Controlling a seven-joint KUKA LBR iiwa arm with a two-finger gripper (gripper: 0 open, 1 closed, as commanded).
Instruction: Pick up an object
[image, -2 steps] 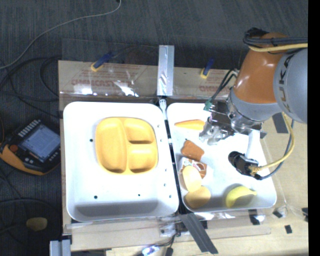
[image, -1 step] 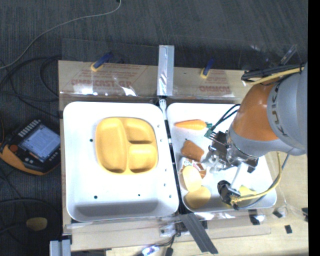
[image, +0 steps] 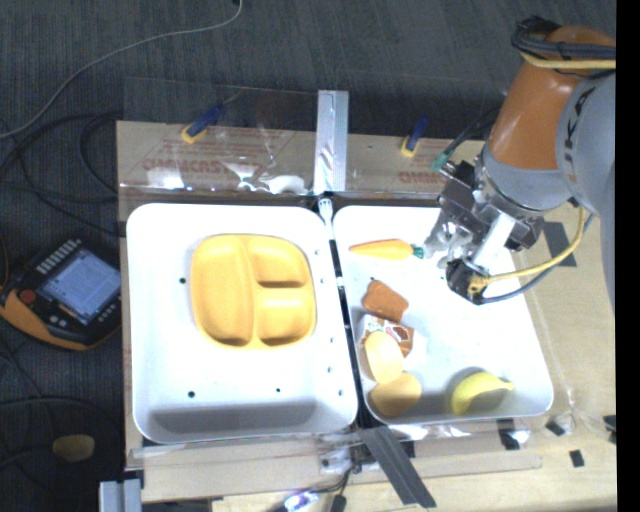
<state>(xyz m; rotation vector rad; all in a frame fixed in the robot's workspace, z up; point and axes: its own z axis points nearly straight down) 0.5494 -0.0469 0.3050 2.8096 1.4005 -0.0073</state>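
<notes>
Evenly and brightly lit from above. Washed out to near pure white on the two shallow white plastic bins, with rim detail lost. Glare on the crinkled clear plastic sheet behind them. Soft, short shadows under the yellow compartment tray. Dim, grainy dark carpet around. Slightly soft focus overall.

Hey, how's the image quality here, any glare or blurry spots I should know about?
Camera view: bright, even light overhead. The left bin is nearly blown out white, with a soft shadow along its near wall. Glare streaks the clear plastic sheet behind the bins. The yellow tray and the carrot read sharp; the gripper area is slightly soft and cluttered.
</notes>
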